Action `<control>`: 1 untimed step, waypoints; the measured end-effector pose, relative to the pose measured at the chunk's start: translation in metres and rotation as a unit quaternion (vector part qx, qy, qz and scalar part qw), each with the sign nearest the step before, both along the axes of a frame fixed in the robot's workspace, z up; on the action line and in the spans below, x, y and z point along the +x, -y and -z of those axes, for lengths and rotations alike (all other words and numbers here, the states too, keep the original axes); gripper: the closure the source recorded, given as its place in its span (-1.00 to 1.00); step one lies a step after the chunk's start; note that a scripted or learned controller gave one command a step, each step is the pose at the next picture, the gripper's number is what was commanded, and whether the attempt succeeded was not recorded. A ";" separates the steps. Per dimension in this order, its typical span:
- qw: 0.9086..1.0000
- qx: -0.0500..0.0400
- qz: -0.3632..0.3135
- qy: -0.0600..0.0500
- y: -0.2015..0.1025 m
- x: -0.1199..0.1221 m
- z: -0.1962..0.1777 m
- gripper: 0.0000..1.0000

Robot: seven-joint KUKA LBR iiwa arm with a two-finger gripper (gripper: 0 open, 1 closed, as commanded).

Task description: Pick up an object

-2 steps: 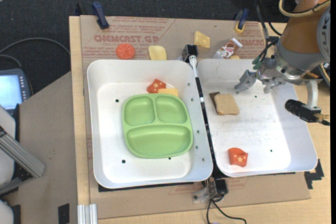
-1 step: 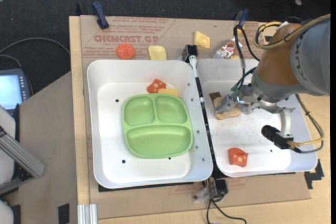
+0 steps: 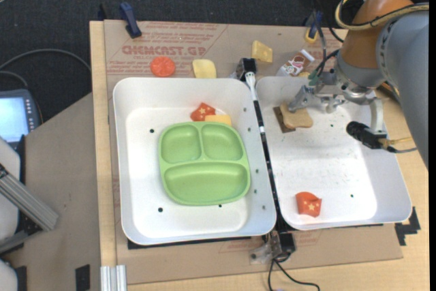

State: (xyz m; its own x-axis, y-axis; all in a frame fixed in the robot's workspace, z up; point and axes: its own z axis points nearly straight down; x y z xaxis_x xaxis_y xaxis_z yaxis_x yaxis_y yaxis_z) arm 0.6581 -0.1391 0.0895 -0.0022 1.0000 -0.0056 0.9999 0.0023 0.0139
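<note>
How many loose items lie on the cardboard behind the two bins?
4: a round red-orange piece, a pale yellow piece, a yellow cheese-like wedge, and a red-and-white packet nearest the arm. Others may sit hidden behind the arm.

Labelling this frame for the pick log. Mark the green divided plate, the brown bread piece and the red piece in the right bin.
green divided plate (image 3: pixel 203 164): camera view, on the ridge between its compartments.
brown bread piece (image 3: pixel 295 119): camera view, middle of its top face.
red piece (image 3: pixel 308 204): camera view, centre of its top.
</note>
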 end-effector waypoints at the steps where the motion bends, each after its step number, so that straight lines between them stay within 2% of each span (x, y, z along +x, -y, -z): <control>1: 1.000 0.001 0.000 -0.002 -0.042 -0.015 0.000 -1.00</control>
State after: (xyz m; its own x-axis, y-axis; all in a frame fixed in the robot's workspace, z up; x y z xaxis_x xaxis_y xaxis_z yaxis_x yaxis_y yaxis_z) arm 0.6428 -0.0975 0.0899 -0.0021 1.0000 -0.0037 1.0000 0.0021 0.0094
